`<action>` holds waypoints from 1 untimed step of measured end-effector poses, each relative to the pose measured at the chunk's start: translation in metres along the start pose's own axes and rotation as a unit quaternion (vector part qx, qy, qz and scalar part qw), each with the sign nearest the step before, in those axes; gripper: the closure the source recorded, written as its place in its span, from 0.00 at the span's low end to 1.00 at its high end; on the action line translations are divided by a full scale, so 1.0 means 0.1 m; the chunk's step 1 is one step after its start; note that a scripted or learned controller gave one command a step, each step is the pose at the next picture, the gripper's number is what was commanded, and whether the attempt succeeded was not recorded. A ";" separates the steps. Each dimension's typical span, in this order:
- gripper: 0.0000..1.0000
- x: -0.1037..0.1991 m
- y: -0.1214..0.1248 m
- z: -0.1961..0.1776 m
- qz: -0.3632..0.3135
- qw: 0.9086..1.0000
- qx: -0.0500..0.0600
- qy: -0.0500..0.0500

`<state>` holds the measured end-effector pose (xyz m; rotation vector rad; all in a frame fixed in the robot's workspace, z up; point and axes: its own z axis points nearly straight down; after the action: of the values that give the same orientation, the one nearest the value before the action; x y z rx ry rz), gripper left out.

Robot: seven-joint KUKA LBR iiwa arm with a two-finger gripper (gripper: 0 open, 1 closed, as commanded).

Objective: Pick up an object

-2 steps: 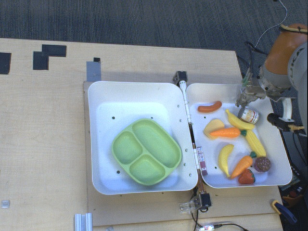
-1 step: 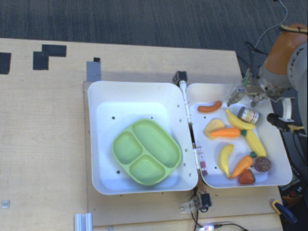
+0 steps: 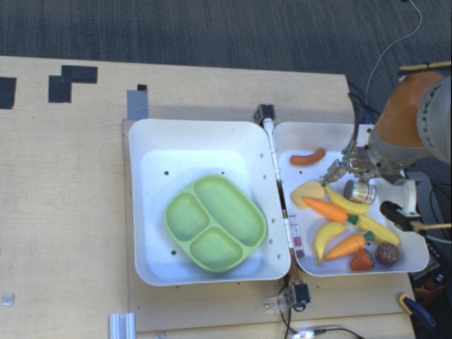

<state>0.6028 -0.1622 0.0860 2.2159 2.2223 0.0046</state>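
We see the gripper low in the right bin above the toy fruit — jaws apart, gripping nothing; its wrist hides the bin's far-right corner.

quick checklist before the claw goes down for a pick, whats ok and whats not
1. Claw over the right bin: ok.
2. Something under it to grab: ok, a yellow fruit and a carrot lie just below it in the view.
3. Claw free of any item: cannot tell.
4. Target stands alone: not ok, carrot, bananas and fruit touch.
5. Sausage apart from the pile: ok.
6. Green tray out of the way in the left bin: ok.
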 end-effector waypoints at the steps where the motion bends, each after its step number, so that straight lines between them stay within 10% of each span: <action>1: 1.00 0.00 0.02 -0.13 -0.001 1.000 -0.004 -0.001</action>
<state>0.6051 -0.1623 0.0986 2.2102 2.2192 0.0109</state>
